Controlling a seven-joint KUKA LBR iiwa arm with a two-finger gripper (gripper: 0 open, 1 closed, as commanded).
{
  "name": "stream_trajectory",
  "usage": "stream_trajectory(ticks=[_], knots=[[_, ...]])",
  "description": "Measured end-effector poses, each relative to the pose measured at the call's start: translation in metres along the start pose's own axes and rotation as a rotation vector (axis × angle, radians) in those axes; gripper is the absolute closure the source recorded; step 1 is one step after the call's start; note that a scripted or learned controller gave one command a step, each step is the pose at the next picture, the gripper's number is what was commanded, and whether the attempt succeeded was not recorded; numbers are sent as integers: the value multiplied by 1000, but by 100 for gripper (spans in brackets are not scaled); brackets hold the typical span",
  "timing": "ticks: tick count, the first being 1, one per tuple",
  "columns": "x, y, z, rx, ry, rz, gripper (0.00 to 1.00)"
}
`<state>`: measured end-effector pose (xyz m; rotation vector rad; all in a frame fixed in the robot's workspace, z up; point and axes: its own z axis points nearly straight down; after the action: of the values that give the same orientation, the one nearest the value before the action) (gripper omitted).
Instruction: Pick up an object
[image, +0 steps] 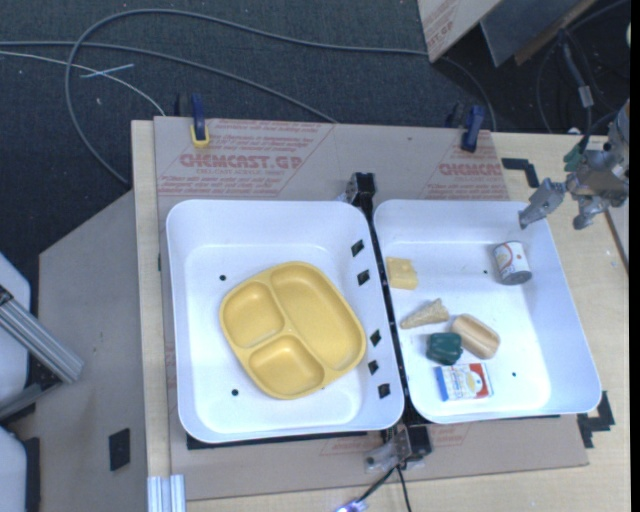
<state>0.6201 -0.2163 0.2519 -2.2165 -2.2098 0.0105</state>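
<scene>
Camera view from above, gripper (565, 203) open and holding nothing at the right bin's (570, 330) far corner, small can (512, 263) just below-left of it, hot dog (476, 335) further down.

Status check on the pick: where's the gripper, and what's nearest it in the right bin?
Gripper open, above right bin's far right corner, holding nothing. Small can nearest, lying on its side, untouched. Nothing blocking it.
</scene>
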Motion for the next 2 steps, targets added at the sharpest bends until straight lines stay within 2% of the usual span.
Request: stream_trajectory(ticks=[1,2], knots=[[1,2,-8,-13,-3,-4,0],[3,13,43,-7,-1,-5,0]])
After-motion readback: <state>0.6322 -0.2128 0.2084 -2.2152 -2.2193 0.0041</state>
